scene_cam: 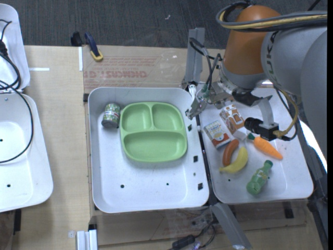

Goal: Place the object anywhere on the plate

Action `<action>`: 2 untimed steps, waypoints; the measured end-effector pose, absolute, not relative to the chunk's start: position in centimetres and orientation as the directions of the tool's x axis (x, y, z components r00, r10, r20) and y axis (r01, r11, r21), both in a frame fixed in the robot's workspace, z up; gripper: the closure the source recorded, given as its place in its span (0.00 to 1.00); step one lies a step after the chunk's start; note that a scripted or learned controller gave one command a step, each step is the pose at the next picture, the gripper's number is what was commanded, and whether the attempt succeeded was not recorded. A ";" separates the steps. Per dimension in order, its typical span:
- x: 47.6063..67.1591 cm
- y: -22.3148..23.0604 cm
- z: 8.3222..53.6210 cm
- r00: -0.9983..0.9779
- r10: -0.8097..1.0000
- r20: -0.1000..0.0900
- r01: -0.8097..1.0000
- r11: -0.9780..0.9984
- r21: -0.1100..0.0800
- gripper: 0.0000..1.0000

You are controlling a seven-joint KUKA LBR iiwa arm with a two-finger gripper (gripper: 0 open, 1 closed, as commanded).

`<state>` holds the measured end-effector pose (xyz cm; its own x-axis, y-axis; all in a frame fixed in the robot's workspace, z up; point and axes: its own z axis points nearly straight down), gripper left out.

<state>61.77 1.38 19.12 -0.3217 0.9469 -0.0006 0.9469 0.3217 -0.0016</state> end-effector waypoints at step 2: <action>65.9 1.0 21.4 -0.238 0.971 -0.002 0.971 0.238 0.000 1.00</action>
